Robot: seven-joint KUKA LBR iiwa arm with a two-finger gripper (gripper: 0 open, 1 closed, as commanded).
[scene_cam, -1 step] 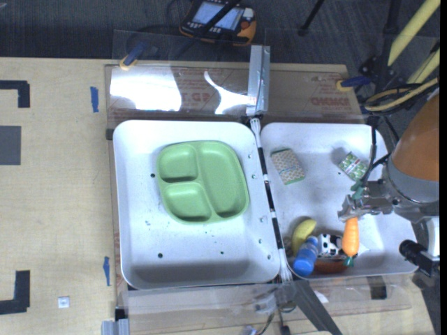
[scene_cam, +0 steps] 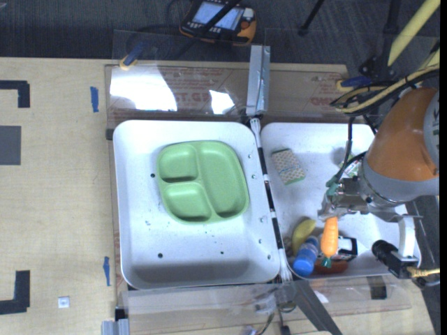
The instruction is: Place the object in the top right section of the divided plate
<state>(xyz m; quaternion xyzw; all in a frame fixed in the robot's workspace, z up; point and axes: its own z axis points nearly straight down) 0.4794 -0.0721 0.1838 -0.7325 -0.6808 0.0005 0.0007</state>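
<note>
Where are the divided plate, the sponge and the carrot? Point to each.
Divided plate (scene_cam: 222,180), camera view, floor of its large right section.
Sponge (scene_cam: 288,166), camera view, middle of its top.
Carrot (scene_cam: 330,234), camera view, mid-body.

- One fixed camera, mounted above the bench (scene_cam: 49,187), looking down at a slant.
- Far side of the bench sits at frame top, dark floor beyond it.
- Mid-range: left bin (scene_cam: 133,208) and right bin (scene_cam: 314,145) both fit fully, left one near centre.
- Arm (scene_cam: 405,145) enters from frame right, over the right bin.
- Single view, so nothing overlaps.
</note>
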